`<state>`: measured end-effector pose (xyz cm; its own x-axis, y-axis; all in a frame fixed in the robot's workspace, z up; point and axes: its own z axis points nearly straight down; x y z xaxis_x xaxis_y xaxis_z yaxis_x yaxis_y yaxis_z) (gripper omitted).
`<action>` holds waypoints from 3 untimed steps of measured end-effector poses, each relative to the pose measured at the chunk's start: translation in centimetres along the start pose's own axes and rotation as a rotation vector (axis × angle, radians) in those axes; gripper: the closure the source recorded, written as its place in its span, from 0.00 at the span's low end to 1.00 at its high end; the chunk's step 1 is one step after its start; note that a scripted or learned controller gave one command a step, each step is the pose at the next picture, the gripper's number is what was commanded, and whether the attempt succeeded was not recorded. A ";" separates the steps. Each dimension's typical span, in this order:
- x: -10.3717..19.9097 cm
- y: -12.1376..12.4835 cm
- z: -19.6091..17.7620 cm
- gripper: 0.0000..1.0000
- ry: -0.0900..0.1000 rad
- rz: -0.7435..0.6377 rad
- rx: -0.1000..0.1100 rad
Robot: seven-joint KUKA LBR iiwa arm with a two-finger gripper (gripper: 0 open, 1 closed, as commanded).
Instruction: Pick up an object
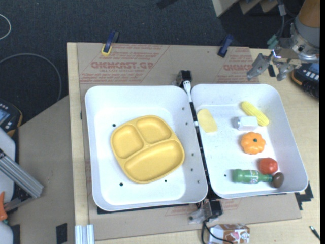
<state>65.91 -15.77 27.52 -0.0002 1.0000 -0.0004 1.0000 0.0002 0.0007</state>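
Note:
The right bin (284, 111) holds several small objects: a yellow corn cob (255, 113), a white block (247, 122), an orange pumpkin (253, 143), a red tomato (267, 165), a green bottle (249, 176), a dark brown piece (278, 179) and a pale yellow slab (206, 120). My gripper (268, 68) hangs past the right bin's far right corner, over the cardboard. It is open, its fingers spread apart with nothing between them. It is well clear of every object.
The left bin (99, 116) holds a yellow divided plate (147, 148). Blue clamps (109, 42) pin the cardboard at the back. A small box (234, 234) lies at the bench's front edge. Cables and metal rails sit off the bench at left.

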 end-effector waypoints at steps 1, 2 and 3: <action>0.0 0.1 -1.1 1.00 -0.001 -0.001 -0.004; -3.8 -11.2 6.4 1.00 0.003 0.008 0.015; 4.2 -10.9 17.4 1.00 0.008 -0.006 0.013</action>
<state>54.99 -11.62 10.13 -0.0063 1.0000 0.0073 0.9999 0.0064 -0.0126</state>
